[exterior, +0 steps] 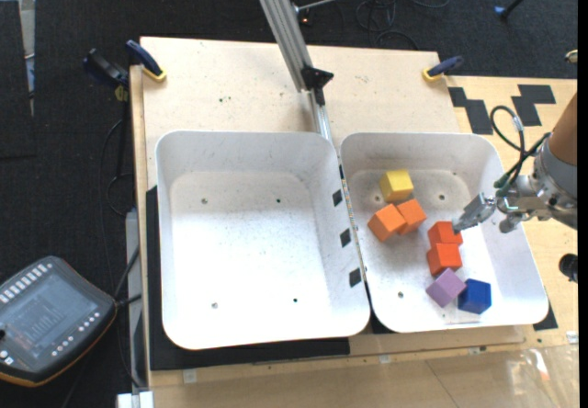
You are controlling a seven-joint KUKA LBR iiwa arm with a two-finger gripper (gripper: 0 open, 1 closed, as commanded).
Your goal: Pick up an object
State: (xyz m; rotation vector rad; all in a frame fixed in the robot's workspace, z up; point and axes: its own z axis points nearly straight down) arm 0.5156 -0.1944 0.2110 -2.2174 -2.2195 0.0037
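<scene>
The right bin (501, 167) holds several small cubes. A yellow cube (398, 184) lies toward the back, with two orange cubes (388, 221) (412, 212) touching each other just in front of it. Two red cubes (445, 233) (446, 256) sit side by side near the middle. A purple cube (446, 288) and a blue cube (475, 296) lie near the front wall. My gripper (487, 217) hangs over the right part of this bin, open, with one fingertip (465, 220) just right of the upper red cube. Nothing sits between the fingers.
The left bin (175, 167) stands beside the right one, sharing a middle rim. A slanted metal pole (285, 20) rises from the back of the bench. Blue-and-yellow clamps (147, 62) (441, 68) grip the board's back corners. A handheld pendant (46, 319) lies at the lower left.
</scene>
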